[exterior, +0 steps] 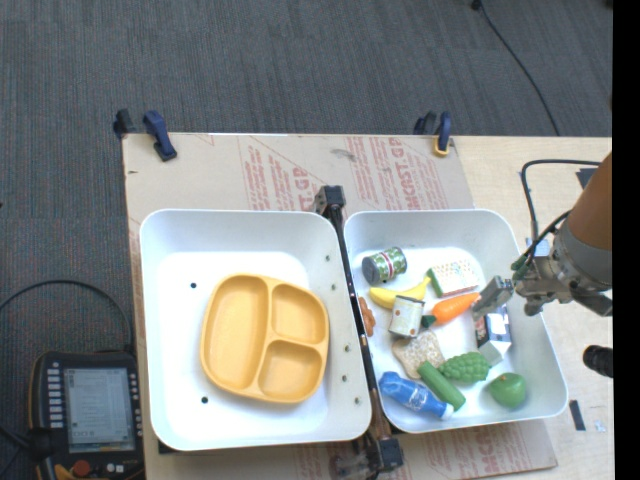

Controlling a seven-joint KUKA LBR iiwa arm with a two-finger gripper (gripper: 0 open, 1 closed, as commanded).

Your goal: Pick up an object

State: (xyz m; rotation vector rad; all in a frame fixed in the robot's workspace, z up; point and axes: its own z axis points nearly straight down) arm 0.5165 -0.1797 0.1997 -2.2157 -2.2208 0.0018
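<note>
Toy food [440,343] fills the right bin [545,343] at lower right; the gripper [492,303] hovers there, finger state unclear.

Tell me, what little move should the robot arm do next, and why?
Probably dip straight down a bit. The gripper sits over the right bin, just above a small silver packet beside the carrot, with nothing visibly between its fingers.

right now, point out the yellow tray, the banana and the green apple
yellow tray [240,320]: camera view, floor of its large left compartment
banana [398,294]: camera view, middle of its curved body
green apple [508,389]: camera view, centre of its top
</note>
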